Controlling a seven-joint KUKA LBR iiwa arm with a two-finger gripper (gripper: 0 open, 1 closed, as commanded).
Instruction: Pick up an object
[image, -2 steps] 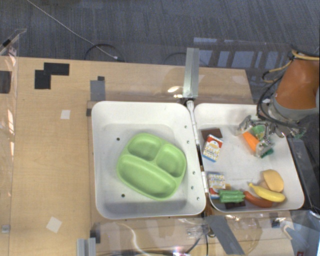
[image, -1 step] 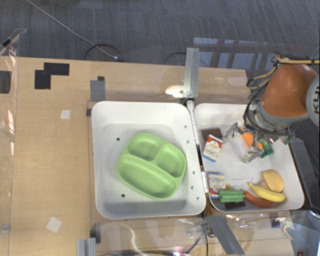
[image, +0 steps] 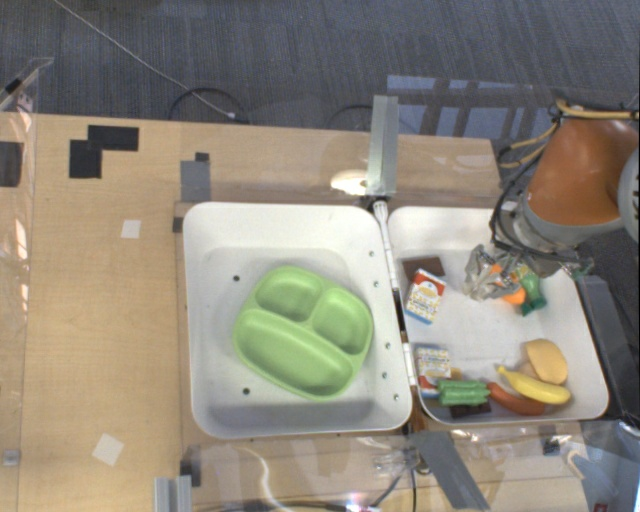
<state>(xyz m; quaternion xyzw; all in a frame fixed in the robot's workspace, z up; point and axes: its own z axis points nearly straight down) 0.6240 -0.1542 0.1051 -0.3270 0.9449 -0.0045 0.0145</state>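
Observation:
My gripper (image: 488, 276) hangs low over the upper part of the right bin (image: 490, 330), under the orange wrist band. Just to its right lies a small orange and green toy (image: 524, 293), close to the fingertips; I cannot tell if it is touched. A small carton with a red top (image: 425, 297) lies left of the gripper, beside a dark brown block (image: 427, 267). Along the bin's front lie a banana (image: 535, 387), a tan potato-like piece (image: 546, 359), a red piece (image: 508, 399), a green block (image: 462, 391) and a small printed box (image: 432, 360).
The left bin (image: 215, 300) holds a green divided plate (image: 303, 329). A metal post (image: 381, 145) stands at the back between the bins. Cables run behind the arm at the upper right. The wooden bench (image: 90, 300) stretches to the left.

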